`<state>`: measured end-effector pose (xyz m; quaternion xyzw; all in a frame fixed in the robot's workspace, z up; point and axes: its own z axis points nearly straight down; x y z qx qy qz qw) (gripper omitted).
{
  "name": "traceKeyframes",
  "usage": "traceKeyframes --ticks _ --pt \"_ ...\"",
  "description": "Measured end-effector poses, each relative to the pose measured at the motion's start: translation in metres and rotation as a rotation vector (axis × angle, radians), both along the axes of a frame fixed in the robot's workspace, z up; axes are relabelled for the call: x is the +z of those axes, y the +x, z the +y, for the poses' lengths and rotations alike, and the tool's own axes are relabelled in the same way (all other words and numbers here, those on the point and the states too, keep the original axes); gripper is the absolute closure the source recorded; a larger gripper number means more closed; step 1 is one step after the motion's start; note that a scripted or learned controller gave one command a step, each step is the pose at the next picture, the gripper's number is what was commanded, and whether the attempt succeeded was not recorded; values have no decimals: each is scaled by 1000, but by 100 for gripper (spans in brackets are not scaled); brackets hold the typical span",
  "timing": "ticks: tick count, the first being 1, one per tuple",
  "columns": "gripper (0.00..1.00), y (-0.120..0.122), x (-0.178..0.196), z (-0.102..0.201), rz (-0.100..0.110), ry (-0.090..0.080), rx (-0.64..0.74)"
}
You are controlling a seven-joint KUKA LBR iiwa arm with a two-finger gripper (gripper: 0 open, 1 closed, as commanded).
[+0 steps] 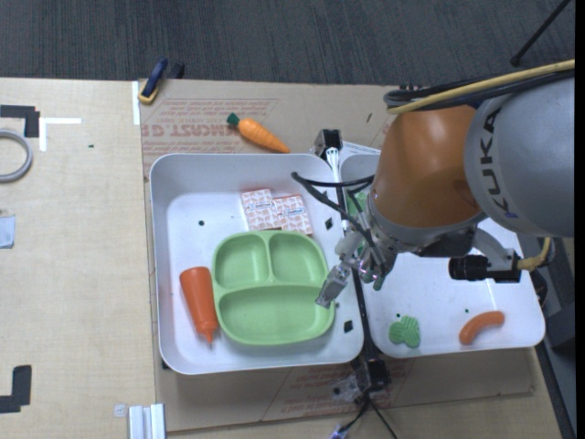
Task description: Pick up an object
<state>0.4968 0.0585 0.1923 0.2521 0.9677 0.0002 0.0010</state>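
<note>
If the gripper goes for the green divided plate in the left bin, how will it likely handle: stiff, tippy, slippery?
The green plate looks like moulded plastic, so probably stiff and light. Its smooth, glossy surface may be slippery between the fingers. It is wide and shallow, so gripped at one rim it would likely tilt. The gripper hangs at its right edge.
</note>
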Motion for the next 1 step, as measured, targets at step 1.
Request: traceKeyframes --ticks 1 --pt "100 1 10 0 -3 0 -3"
